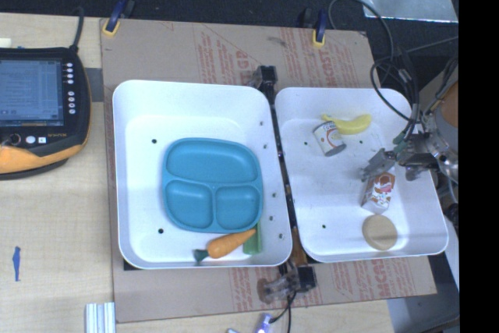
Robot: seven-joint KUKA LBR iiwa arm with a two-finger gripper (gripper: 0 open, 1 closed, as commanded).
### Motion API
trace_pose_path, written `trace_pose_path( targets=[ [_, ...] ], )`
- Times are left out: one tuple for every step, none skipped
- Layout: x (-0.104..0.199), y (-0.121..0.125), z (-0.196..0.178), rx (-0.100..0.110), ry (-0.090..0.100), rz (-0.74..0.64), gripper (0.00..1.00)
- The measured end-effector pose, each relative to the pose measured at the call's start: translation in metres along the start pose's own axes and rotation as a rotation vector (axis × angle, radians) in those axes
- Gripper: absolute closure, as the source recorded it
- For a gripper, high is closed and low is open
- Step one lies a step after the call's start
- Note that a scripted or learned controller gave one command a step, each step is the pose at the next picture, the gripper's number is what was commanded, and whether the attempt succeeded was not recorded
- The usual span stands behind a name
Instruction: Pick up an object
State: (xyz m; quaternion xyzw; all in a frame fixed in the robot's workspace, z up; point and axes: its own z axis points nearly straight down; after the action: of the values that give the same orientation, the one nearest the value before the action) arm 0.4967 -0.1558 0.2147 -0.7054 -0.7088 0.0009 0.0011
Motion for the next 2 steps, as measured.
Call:
trace_pose_path(
  targets=[
    [-0.030, 0.026, 0.105, -0.019, -0.011, -0.001, 0.00],
    [-0.039, 0.158, 0.122, 0.000, 0.000, 0.002, 0.00]
  ],
)
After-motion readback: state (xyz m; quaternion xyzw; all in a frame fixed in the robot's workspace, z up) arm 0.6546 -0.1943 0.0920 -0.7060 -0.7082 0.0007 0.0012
